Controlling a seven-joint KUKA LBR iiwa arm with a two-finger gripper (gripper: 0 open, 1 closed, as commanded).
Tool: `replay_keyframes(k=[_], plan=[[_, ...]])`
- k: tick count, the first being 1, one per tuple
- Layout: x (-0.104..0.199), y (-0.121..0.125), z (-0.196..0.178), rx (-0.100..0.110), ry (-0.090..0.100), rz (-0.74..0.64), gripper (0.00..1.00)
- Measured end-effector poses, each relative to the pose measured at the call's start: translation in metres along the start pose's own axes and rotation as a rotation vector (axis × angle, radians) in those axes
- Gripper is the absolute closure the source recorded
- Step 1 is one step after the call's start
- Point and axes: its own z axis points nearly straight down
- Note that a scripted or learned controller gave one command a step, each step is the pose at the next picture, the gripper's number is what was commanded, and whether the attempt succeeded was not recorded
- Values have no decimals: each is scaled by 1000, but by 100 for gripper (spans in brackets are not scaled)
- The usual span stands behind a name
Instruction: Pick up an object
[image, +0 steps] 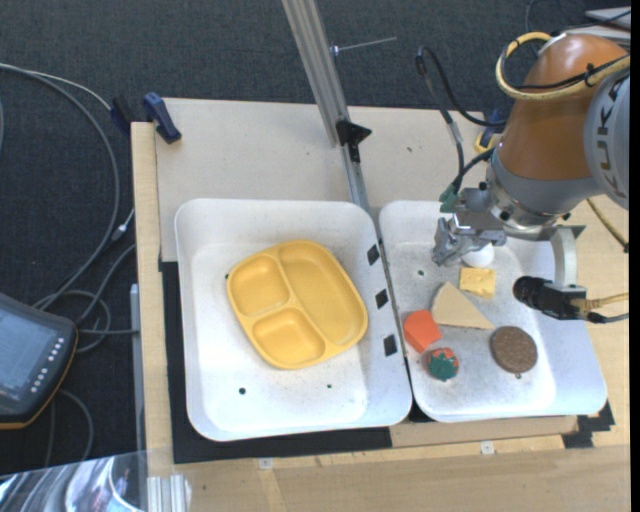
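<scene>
My gripper hangs over the back of the right bin, just left of a small yellow cheese block that has a white piece at its back. In front of it lie a pale cheese wedge, an orange-red block, a small green and red toy and a brown round cookie. Nothing shows between the gripper's fingers.
The left bin holds a yellow three-compartment plate. A metal pole rises behind the bins' divider. A black cylinder on the arm juts over the right bin's right side. Cables lie at the far left.
</scene>
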Motion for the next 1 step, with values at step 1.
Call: replay_keyframes(k=[1], plan=[[58,-17,14,2,0,1,100]])
